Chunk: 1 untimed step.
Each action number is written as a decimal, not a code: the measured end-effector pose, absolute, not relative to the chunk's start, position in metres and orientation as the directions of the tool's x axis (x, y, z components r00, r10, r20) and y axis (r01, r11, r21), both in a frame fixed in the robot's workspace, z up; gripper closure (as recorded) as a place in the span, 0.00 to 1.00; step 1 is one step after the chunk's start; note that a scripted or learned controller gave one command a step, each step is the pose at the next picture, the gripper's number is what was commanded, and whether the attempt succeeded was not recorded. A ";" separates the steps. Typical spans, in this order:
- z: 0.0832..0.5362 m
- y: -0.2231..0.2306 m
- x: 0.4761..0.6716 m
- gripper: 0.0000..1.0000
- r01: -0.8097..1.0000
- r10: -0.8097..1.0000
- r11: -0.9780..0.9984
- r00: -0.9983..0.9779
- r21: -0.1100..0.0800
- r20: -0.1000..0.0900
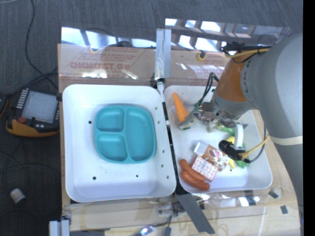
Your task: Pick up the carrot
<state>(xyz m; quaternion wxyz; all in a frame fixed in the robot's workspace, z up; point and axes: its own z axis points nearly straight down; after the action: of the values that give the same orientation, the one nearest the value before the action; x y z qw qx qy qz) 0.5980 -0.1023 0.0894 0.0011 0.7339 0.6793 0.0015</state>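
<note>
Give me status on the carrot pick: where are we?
Done: the arm has reached into the right bin, with the end effector low beside the carrot. In hand: nothing visibly; the carrot lies on the bin floor near the divider, by the end effector's tip, and contact can't be judged. Left: grasp and lift. The teal tray in the left bin plays no part.
</note>
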 end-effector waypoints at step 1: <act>0.089 -0.101 0.631 0.00 0.997 0.997 0.076 -0.076 -0.008 -0.005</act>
<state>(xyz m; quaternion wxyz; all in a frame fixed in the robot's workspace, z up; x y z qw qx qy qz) 0.6314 -0.1015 0.0888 -0.0009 0.6796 0.7335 -0.0045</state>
